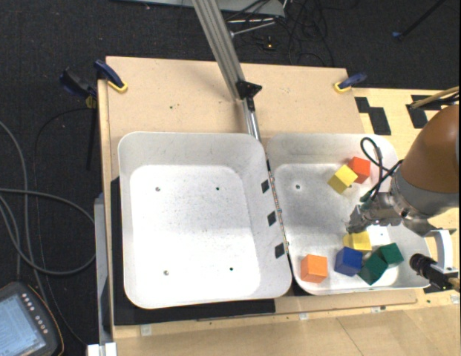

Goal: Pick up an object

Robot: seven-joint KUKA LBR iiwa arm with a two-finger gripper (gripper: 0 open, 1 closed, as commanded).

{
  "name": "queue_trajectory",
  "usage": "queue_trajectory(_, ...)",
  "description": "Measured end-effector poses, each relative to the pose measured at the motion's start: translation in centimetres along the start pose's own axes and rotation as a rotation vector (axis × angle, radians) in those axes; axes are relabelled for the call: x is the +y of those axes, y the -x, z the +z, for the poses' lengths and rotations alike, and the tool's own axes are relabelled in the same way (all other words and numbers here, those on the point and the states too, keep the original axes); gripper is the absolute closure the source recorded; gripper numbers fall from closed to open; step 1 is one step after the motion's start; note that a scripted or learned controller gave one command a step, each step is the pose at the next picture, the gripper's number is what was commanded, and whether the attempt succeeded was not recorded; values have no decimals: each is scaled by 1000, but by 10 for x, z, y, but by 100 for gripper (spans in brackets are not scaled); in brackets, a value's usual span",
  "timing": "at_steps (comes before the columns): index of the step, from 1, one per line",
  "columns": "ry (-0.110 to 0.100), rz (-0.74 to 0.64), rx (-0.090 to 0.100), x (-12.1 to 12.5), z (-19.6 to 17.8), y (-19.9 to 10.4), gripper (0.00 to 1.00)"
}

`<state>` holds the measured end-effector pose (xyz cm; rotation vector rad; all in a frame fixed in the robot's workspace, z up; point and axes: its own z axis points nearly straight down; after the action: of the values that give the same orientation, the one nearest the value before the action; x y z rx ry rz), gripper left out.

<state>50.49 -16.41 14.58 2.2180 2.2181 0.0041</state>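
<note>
From the overhead camera, I am hovering my claw [361, 221] over the right bin [304, 199], directly above a yellow block [357, 240] toward four o'clock. It is looking light, rigid, smooth; I am judging its flat opposite sides best. Claw opening: cannot tell.

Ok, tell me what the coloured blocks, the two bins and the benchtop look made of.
Blocks, such as the orange block: probably painted wood or plastic; flat, solid colours, crisp edges.
Left bin and right bin: likely moulded white plastic; rounded corners, scuffed speckling.
Benchtop: looks like unfinished fibreboard; matte tan, grainless.
</note>
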Motion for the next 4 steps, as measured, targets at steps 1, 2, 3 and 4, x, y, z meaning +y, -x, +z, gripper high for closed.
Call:
queue_trajectory(1, 1, -3, -1, -1, -43, -3, 100)
queue_trajectory(2, 1, -4, 0, -1, -92, -12, 100)
queue_trajectory(3, 0, -4, 0, 1, -121, -12, 100)
queue_trajectory(4, -4, -8, 3, 15, -125, -63, 100)
